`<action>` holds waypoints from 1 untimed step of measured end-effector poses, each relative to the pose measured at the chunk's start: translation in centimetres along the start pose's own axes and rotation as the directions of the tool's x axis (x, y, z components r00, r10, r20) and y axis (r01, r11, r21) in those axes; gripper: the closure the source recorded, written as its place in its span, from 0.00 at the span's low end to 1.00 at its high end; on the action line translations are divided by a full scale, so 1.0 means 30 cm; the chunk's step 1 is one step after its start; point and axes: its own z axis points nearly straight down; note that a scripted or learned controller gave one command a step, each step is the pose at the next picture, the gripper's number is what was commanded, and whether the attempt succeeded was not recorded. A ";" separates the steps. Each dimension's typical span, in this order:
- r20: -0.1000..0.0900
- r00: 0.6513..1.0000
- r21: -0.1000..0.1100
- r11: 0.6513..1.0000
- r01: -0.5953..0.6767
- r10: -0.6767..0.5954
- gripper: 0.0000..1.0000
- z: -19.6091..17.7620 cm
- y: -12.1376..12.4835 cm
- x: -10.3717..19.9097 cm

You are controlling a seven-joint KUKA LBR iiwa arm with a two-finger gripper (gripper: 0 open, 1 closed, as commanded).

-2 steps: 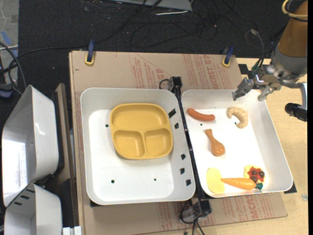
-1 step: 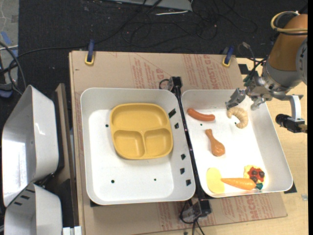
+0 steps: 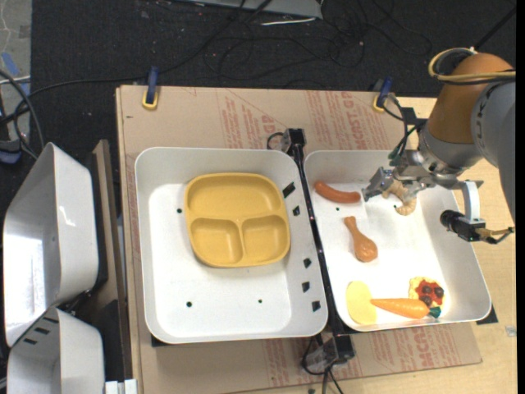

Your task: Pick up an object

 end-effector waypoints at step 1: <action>0.002 1.000 -0.009 1.000 0.001 -0.001 1.00 -0.051 0.008 -0.001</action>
